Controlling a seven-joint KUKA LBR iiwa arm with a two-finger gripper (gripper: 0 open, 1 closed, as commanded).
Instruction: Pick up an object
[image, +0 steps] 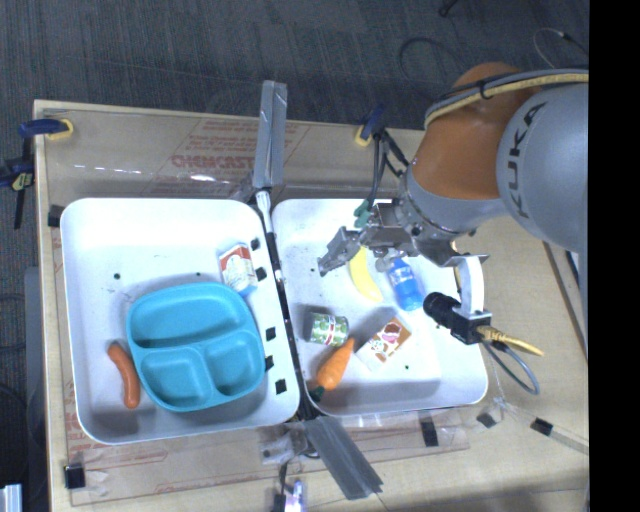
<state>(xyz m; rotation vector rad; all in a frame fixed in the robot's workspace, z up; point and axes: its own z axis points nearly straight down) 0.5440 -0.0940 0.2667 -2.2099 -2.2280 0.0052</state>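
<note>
- Gripper (345, 250) hovers in the right bin (440, 385), beside the banana (364, 277); whether its jaws are parted or clenched, I cannot tell.
- Left bin (90, 230) holds a blue tray (195, 345).

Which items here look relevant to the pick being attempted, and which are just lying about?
Relevant, judging by nearness to the gripper in the right bin: banana, blue bottle.

Lying about: green can, carrot, small carton in the right bin; blue tray, sausage, red-and-white packet in the left bin.
</note>
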